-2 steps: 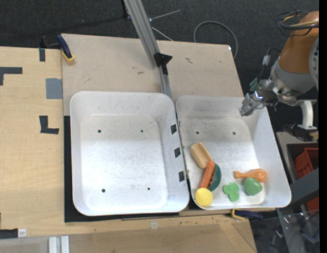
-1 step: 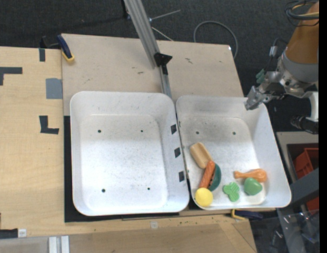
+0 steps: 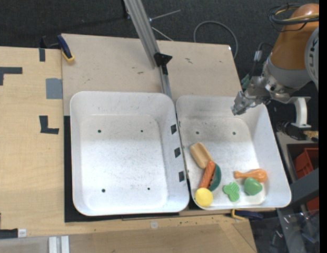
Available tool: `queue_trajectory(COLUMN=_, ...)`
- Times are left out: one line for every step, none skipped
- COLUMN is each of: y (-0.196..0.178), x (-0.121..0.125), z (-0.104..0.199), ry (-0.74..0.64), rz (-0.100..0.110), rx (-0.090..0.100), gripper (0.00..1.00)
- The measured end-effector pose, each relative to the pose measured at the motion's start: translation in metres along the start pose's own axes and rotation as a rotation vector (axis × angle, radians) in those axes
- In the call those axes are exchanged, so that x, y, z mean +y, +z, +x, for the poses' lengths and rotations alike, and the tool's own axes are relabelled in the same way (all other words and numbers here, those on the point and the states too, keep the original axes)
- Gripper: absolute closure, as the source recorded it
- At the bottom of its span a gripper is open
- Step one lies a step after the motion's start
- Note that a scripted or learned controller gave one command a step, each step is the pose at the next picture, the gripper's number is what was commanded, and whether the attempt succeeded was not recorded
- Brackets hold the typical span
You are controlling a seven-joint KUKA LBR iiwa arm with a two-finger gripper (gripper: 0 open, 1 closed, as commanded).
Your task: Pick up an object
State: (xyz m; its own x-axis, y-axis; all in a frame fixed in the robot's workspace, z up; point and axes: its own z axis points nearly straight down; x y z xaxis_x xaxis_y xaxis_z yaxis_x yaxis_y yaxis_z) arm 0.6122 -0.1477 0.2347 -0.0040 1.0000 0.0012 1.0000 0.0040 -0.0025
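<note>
**Gripper over right bin's far corner, toys at near end**

We see the gripper (image 3: 241,107) above the far right corner of the right bin (image 3: 268,136), nothing between its tips; we cannot tell how open it is. Toys cluster at that bin's near end: bread roll (image 3: 200,154), carrot (image 3: 207,174), lemon (image 3: 204,196), green pieces (image 3: 252,186), orange drumstick (image 3: 251,174). All lie well apart from the gripper. Left bin (image 3: 79,141) sits beside it.

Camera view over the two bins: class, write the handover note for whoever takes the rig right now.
Gripper: above the right bin's far corner, nothing seen between its fingers.
Things, all at the right bin's near end: tan bread roll, carrot, lemon, small green piece, orange-and-green toy.
Done: nothing picked.
Left: descend on one object, grip, lift.
</note>
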Motion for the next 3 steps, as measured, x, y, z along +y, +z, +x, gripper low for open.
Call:
queue_trajectory(y=-0.004, x=-0.013, z=0.043, ry=-0.001, rz=0.000, rx=0.001, gripper=1.00)
queue_trajectory(y=-0.010, x=-0.024, z=0.090, ry=-0.002, rz=0.000, rx=0.001, gripper=1.00)
queue_trajectory(y=-0.016, x=-0.037, z=0.144, ry=-0.003, rz=0.000, rx=0.001, gripper=1.00)
